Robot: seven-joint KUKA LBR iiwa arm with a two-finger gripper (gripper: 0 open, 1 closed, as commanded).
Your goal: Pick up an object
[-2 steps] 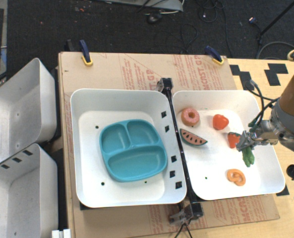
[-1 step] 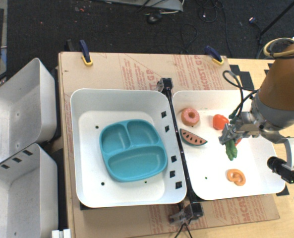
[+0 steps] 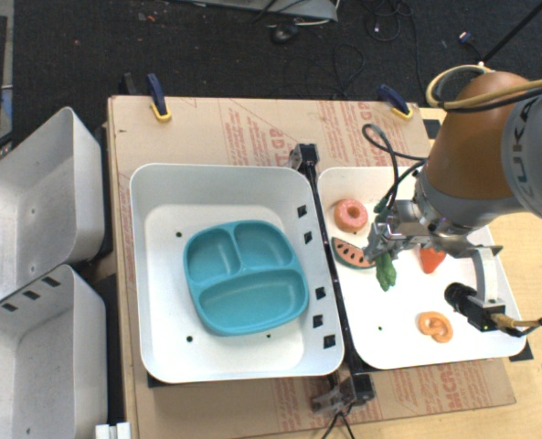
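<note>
Right bin [image 3: 389, 341]: gripper [image 3: 381, 245] just above green piece [image 3: 386, 273].

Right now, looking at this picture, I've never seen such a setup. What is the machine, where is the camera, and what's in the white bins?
The grey and orange machine reaching in from the right is a robot arm, run by a program, meant to pick up an object. One camera, fixed above the bench, looks down at a slant. The left bin holds a teal tray. The right bin holds small things: a pink donut, a watermelon slice, a red piece, an orange ring and a green piece. The arm's jaws are right at the green piece; whether they grip it, I cannot tell.
</note>
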